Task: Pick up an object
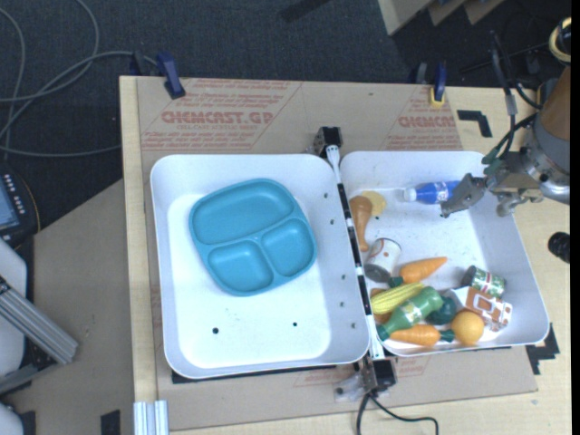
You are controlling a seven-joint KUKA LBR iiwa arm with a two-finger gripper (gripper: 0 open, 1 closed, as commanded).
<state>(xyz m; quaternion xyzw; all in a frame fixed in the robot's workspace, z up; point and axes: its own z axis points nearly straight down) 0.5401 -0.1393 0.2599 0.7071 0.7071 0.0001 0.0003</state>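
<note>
The gripper (476, 195) is hanging over the upper right part of the right bin (521, 270), its dark fingers reaching leftward toward a blue-and-white bottle (430, 191) lying on its side near the bin's far wall. Nothing is sitting between the fingers, and I cannot tell whether they are spread or closed, since they are blurring into a single dark shape. The arm itself is being cut off by the right edge.

Two white bins are lying side by side on the bench (272, 116). The left bin (172, 243) is holding one turquoise divided plate (251, 235) with three compartments.

The right bin is holding a crowd of toy food toward its near edge: two carrots, one (423, 267) lying mid-bin and another (415, 336) at the near rim; one yellow corn cob (395, 298); one green bottle-like piece (420, 304); one orange ball (468, 326); one small can (487, 285); and one red-and-white carton (496, 311). A tan ice-cream cone shape (363, 213) and a small round tin (381, 257) are lying beside the left wall. Several pieces are overlapping, so what is lying under the pile is hard to make out.
</note>
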